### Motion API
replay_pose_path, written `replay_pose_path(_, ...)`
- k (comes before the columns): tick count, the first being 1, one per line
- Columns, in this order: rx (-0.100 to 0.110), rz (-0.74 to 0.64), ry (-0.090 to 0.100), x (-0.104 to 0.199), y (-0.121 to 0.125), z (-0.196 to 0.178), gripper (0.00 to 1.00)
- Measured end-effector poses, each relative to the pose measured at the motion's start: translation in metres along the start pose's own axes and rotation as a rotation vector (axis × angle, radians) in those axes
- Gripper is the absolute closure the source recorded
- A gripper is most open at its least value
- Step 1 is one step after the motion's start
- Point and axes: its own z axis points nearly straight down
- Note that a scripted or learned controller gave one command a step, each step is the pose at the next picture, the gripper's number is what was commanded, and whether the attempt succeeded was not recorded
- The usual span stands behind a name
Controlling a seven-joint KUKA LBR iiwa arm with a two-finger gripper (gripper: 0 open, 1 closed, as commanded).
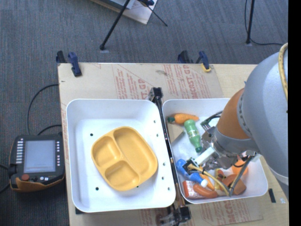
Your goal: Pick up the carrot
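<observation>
Zero pick so far, judging by the layout. Carrot (184, 118) lies flat at the far-left corner of the R bin (197, 100), green end toward the divider, just beside a green bottle (192, 132). Nothing is touching it.

Gripper (210, 160) is low over the near half of the same bin, in the clutter: blue bits (181, 166) just to its left, a red/orange pack (200, 190) below it, more orange pieces (236, 182) on its right. It's apart from the carrot, with the bottle between the two. Can't tell if it's open or closed, since the wrist hides most of it. No obj visibly held.

L bin (113, 101) holds a yellow divided plate (124, 158), not relevant here.

Est. status: approach not done, grasp not done, lift not done. Left to do: move up-left past the bottle, align w/ the carrot's long axis, close, lift. Risks: clipping the bottle, and the bin wall close behind the carrot leaves little room. Other orange items near the tool could be mistaken for the target.
</observation>
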Motion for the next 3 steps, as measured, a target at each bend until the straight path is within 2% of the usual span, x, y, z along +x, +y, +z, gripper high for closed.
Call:
replay_pose_path(1,-0.006,-0.106,0.006,-0.005,0.085,-0.016,1.00)
replay_pose_path(2,-0.005,0.120,0.006,-0.001,0.003,-0.075,1.00)
replay_pose_path(3,-0.005,0.119,0.005,-0.001,0.003,-0.075,0.00)
